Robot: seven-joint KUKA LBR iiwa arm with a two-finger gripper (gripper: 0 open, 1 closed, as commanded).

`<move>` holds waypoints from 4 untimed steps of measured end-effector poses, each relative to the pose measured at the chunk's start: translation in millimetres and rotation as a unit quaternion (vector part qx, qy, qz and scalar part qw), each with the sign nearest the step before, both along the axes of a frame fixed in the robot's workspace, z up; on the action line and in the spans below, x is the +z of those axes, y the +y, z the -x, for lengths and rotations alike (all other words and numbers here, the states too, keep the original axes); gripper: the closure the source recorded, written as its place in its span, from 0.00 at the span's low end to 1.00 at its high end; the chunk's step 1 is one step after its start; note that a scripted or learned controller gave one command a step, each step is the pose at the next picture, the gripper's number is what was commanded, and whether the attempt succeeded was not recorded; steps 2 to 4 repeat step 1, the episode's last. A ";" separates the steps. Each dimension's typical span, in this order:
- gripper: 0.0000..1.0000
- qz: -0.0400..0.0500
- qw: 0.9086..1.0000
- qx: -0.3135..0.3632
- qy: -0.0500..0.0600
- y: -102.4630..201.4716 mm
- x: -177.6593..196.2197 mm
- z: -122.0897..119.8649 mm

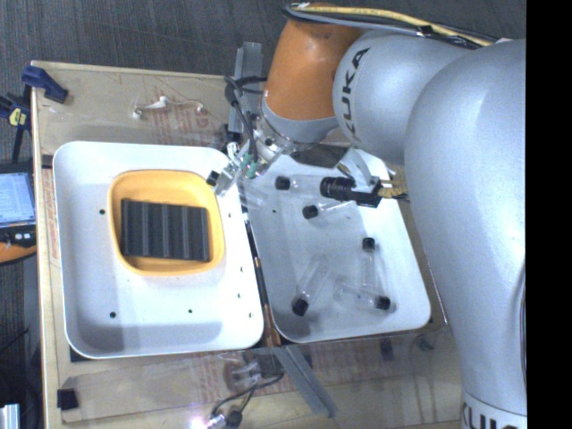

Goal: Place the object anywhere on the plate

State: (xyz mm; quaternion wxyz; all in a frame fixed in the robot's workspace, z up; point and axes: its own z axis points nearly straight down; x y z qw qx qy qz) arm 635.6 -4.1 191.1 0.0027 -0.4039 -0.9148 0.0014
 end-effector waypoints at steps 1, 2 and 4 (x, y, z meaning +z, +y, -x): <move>0.00 0.000 1.000 0.000 0.000 -0.4 0.1 -0.1; 0.00 0.000 1.000 0.000 0.000 -0.4 0.1 -0.1; 0.00 0.000 1.000 0.000 0.000 -0.4 0.1 -0.1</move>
